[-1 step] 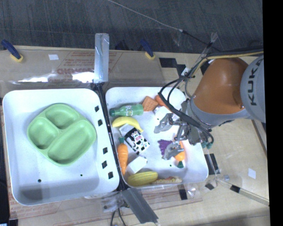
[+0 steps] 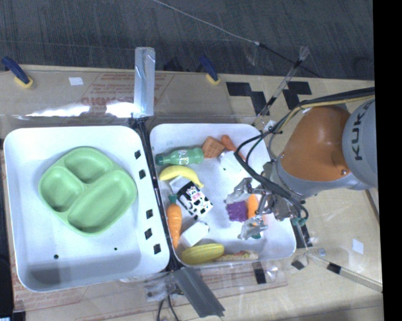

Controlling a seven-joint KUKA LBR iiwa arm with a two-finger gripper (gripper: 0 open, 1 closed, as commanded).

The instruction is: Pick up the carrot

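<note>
An orange carrot (image 2: 174, 220) with a green top lies along the left wall of the right bin (image 2: 278, 247), between a banana (image 2: 178, 174) and a yellow corn-like piece (image 2: 203, 253). My gripper (image 2: 249, 209) hangs low over the bin's right half, well to the right of that carrot. It is open, with one finger (image 2: 242, 187) toward the back and the other toward the front. A small orange piece (image 2: 253, 204) sits between them, untouched as far as I can tell. A purple item (image 2: 236, 212) lies just to its left.
The right bin also holds a green bottle (image 2: 181, 156), orange blocks (image 2: 217, 146) at the back, and a black-and-white cow-patterned box (image 2: 195, 199). The left bin (image 2: 24, 195) holds a green divided plate (image 2: 88, 189). Black cables loop beside the wrist.
</note>
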